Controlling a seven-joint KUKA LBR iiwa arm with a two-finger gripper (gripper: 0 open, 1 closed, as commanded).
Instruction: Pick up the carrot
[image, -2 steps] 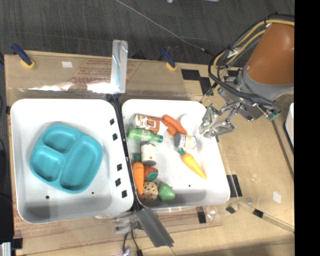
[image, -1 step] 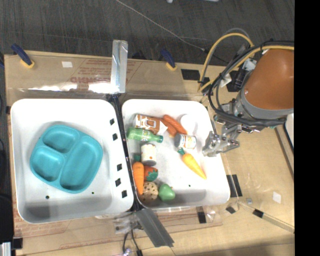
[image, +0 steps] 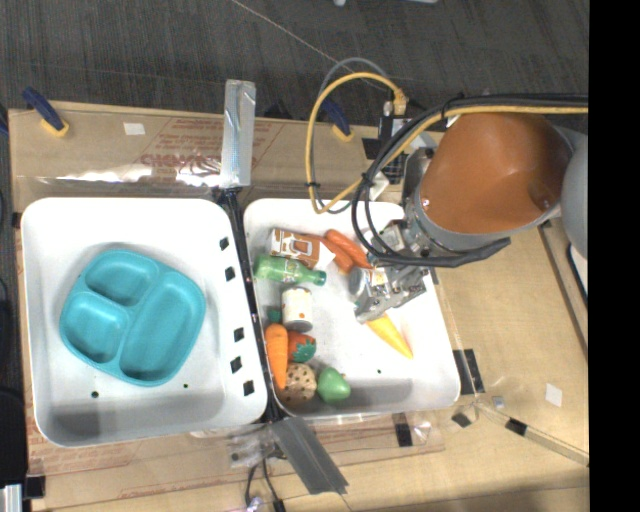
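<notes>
The hand (image: 385, 297) is low inside the right bin (image: 432, 340), just above a yellow cone-shaped piece (image: 392, 336) which lies near the bin's right wall. If its fingers are spread or pressed together, I cannot tell. The carrot (image: 276, 347) lies at the left side of this same bin, apart from the hand, next to a strawberry (image: 302, 348) and above a brown ball (image: 299, 378). A green bottle (image: 288, 271) lies further up. The left bin (image: 50, 400) holds a teal divided plate (image: 133, 315).
</notes>
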